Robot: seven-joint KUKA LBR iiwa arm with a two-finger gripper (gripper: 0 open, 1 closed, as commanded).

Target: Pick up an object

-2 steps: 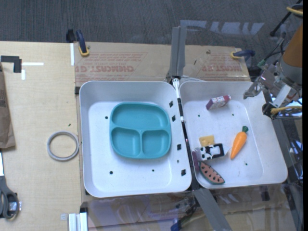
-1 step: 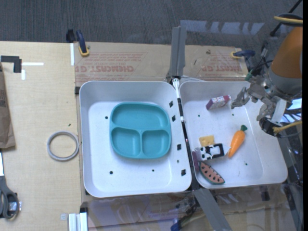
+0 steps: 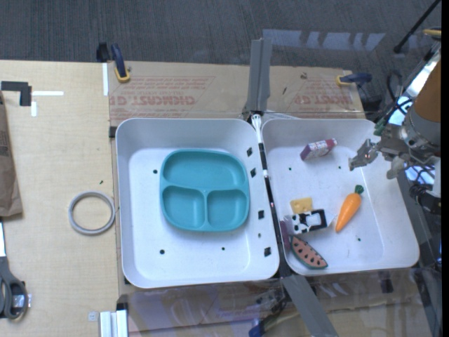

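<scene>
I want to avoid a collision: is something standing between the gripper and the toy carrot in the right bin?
Nothing visible does. The gripper is at the right bin's upper right, and bare white floor lies between it and the carrot.

The arm (image 3: 429, 100) entered from the right, its orange band visible above the grey wrist. The end effector (image 3: 379, 159) hung over the upper right part of the right bin (image 3: 393, 258), near that bin's right wall. Its two metal fingers (image 3: 360, 156) pointed left and downward toward the bin floor, spread apart with nothing between them. The wrist body lay to the right of the fingers, above the bin's right rim, with cables running alongside it.
</scene>
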